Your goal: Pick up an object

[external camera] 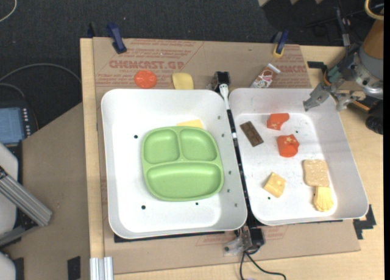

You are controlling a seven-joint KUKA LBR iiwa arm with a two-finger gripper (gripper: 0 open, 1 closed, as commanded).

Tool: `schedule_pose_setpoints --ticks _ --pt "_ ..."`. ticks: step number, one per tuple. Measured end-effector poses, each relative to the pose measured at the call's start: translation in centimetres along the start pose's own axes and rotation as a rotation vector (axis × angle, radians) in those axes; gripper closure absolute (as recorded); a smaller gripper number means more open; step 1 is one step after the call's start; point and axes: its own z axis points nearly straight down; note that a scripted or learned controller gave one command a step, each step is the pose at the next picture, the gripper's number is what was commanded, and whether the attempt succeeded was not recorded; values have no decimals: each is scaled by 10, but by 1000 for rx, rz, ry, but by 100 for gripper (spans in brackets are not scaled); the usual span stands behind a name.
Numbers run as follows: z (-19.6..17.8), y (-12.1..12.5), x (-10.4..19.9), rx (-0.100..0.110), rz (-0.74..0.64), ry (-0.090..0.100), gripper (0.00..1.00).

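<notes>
The right bin (341,150) holds several small items: a red block (278,121), a red cup-like piece (287,145), a brown chocolate bar (251,133), a yellow cheese wedge (274,184), a tan toast slice (315,172) and a pale yellow piece (323,199). My gripper (326,102) hangs over the bin's far right corner, beyond the red block. Its fingers stand apart with nothing between them.
The left bin (122,150) carries a green divided plate (181,163) with a yellow slice (191,124) peeking out behind it. On the board beyond the bins lie an orange disc (145,78), a yellow piece (182,81) and a wrapped snack (264,77).
</notes>
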Motion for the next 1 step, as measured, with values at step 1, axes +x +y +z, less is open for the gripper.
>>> schedule_pose_setpoints --ticks 1 --pt "97 -58 51 14 -1 7 0"
